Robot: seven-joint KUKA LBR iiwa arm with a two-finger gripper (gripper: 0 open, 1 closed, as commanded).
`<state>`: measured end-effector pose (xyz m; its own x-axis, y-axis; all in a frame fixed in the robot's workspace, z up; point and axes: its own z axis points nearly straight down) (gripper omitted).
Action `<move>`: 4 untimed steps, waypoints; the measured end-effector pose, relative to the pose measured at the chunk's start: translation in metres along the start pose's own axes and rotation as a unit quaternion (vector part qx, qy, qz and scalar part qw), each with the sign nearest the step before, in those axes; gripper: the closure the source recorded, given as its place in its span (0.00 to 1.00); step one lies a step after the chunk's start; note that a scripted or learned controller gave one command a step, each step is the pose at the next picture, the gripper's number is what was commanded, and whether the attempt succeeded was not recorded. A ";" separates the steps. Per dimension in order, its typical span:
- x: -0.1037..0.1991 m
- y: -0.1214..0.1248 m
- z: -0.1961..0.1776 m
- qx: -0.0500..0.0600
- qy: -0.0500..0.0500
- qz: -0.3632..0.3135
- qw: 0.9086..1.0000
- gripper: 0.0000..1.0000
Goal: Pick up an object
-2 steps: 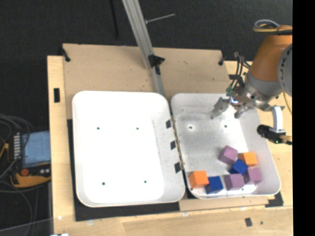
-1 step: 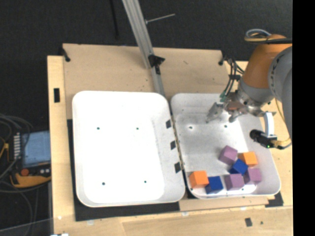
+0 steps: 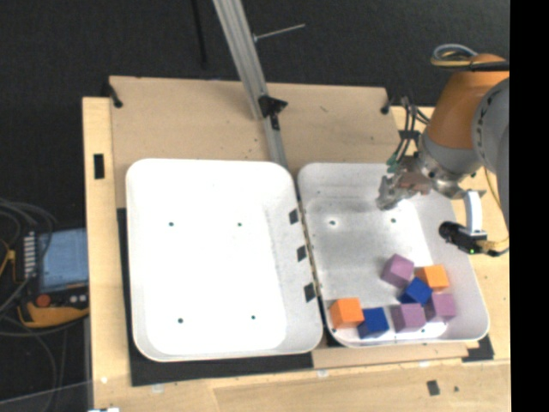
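Pincer [image 3: 393, 190] hangs low over the far end of the right bin [image 3: 343, 197], above bare floor; can't tell how it's set. Nothing seen in its grip. Blocks are huddled at the near end: purple block [image 3: 398, 270] nearest the arm, blue block [image 3: 419, 291] touching it, orange block [image 3: 346, 312] by the divider. Tight packing may hinder a clean grasp. Left bin [image 3: 206, 256] alongside, pole [image 3: 244, 58] behind on the desk [image 3: 171, 118].

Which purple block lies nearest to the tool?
The tilted purple block at the cluster's top, closest to the tool; the other two purple blocks sit lower.
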<state>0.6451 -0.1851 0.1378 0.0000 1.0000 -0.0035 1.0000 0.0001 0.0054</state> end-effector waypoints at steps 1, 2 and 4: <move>-0.003 0.011 -0.050 -0.001 0.001 -0.001 1.000 1.00; 0.005 0.011 -0.107 -0.001 0.001 -0.002 1.000 1.00; 0.051 0.008 -0.105 0.003 0.002 -0.002 1.000 1.00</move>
<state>0.6525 -0.1336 0.2427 -0.0050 1.0000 -0.0002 1.0000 0.0050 -0.0002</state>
